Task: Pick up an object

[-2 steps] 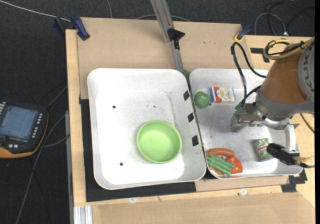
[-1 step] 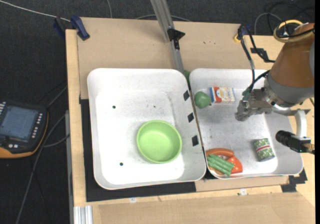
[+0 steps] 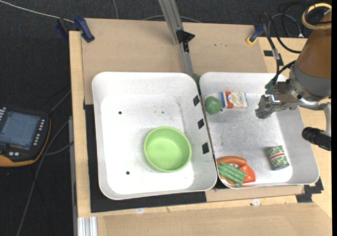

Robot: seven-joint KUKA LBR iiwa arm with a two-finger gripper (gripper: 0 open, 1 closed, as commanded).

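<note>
White bins: two shallow bins side by side on a tan bench (image 3: 131, 45), the left bin (image 3: 105, 92) and the right bin (image 3: 300, 140), their inner rims touching along the middle.
Arm: grey with an orange band (image 3: 316, 56), reaching in from the right over the right bin's upper right part.
Gripper: the gripper (image 3: 264, 111) hangs above the right bin's floor, just right of the carton; nothing shows between its fingers, and whether they are spread or closed I cannot tell.
Green bowl: a light green bowl (image 3: 167, 148) sits upright in the left bin, toward its lower right.
Orange dish: a small orange dish (image 3: 236, 170) holding green pieces lies in the right bin's lower left corner.
Carton: a small white and red carton (image 3: 234, 99) lies on its side near the right bin's top.
Green ball: a round green ball (image 3: 212, 105) touches the carton's left end.
Can: a small green patterned can (image 3: 277, 157) lies in the right bin's lower right, well apart from the gripper.
</note>
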